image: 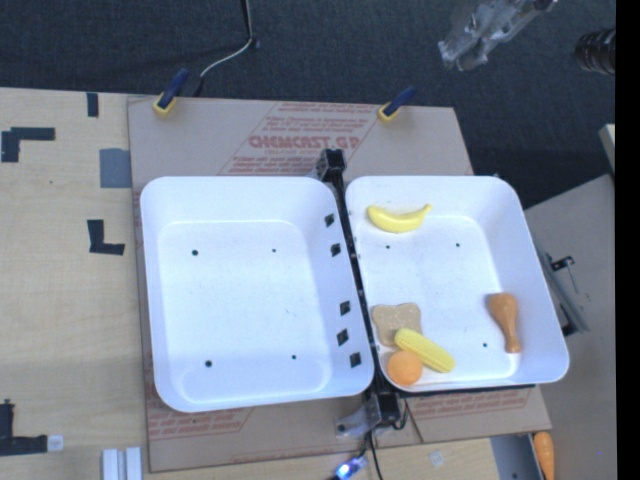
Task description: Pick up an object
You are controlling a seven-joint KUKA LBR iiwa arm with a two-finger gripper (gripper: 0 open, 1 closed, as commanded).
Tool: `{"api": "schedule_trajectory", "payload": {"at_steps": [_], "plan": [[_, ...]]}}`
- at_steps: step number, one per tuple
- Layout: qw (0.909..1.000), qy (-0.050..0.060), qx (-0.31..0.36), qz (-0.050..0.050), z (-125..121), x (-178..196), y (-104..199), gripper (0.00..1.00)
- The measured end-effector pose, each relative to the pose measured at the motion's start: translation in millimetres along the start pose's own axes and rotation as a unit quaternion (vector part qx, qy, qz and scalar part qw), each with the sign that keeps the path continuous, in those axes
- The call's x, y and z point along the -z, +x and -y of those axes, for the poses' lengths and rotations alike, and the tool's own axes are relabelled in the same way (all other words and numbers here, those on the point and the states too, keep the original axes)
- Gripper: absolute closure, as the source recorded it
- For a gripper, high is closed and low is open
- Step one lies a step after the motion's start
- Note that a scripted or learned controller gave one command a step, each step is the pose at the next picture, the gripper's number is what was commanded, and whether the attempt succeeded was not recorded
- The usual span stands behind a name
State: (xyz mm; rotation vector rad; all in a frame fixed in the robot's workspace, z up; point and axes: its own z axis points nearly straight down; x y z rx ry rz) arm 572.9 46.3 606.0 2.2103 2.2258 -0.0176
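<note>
Two white bins are being viewed side by side; the right bin (500,203) is holding all items. A banana (398,217) is lying near its far wall, a drumstick (505,319) at right, and bread (396,318), corn (425,350) and an orange (405,368) clustered at the near-left corner. The gripper (470,43) is being held blurred above, beyond the bins; finger state cannot be told.

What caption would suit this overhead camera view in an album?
Gripper hovering beyond the right bin, which holds a banana, bread slice, corn, orange and drumstick.
</note>
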Motion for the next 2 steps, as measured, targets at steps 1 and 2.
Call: {"api": "schedule_trajectory", "payload": {"at_steps": [1, 2], "plan": [[1.0000, 0.000, 0.000, 0.000, -0.2, 10.1, 0.0, 1.00], [1.0000, 0.000, 0.000, 0.001, -0.5, 19.8, -0.3, 1.00]]}}
